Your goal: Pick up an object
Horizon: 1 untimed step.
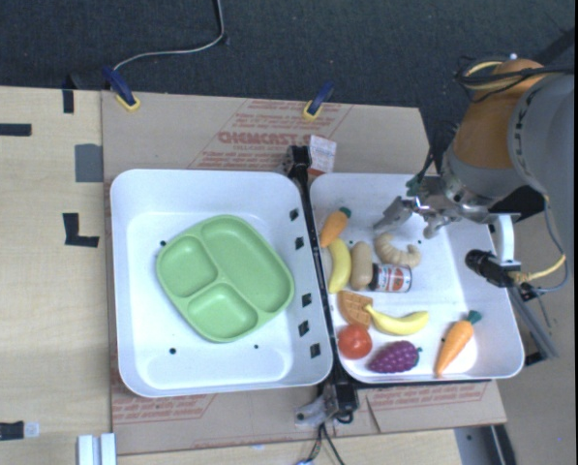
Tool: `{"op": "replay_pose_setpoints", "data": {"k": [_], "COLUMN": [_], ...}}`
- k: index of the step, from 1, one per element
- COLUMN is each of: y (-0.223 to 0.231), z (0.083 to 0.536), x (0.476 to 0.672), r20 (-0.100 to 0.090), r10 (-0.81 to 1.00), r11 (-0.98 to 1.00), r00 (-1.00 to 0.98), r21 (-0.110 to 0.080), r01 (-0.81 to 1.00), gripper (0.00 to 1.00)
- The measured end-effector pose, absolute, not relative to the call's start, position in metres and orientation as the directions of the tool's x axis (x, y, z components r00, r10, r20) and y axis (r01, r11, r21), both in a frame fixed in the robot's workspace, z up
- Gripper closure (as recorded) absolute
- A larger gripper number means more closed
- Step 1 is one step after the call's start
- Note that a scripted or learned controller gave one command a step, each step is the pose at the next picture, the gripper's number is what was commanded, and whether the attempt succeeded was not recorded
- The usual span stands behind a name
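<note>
My gripper [410, 220] hangs over the back of the right bin [482, 289] with its two fingers [390, 215] spread open and nothing between them. Just below it lies a beige croissant-shaped toy [400, 251]. Around it in the same bin are a small can [393, 279], a tan potato-like piece [362, 263], two yellow bananas [339, 264] [401, 322], two carrots [332, 226] [453, 346], an orange slice [353, 305], a red tomato [354, 341] and purple grapes [393, 357].
The left bin [143, 201] holds a green divided plate [225, 277]. A black divider with clips [308, 260] runs between the bins. The arm's grey body with its orange band [492, 124] stands over the right bin's far right corner.
</note>
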State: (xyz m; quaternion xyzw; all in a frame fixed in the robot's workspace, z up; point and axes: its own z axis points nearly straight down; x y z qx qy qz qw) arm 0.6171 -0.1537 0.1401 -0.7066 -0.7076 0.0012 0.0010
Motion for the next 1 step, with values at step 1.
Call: {"op": "replay_pose_setpoints", "data": {"k": [1], "y": [-0.1395], "z": [0.1081], "x": [0.6054], "r20": [0.000], "r10": [1.000], "r11": [0.001], "r00": [-0.001], "r21": [-0.002], "r01": [1.000], "gripper": [0.00]}}
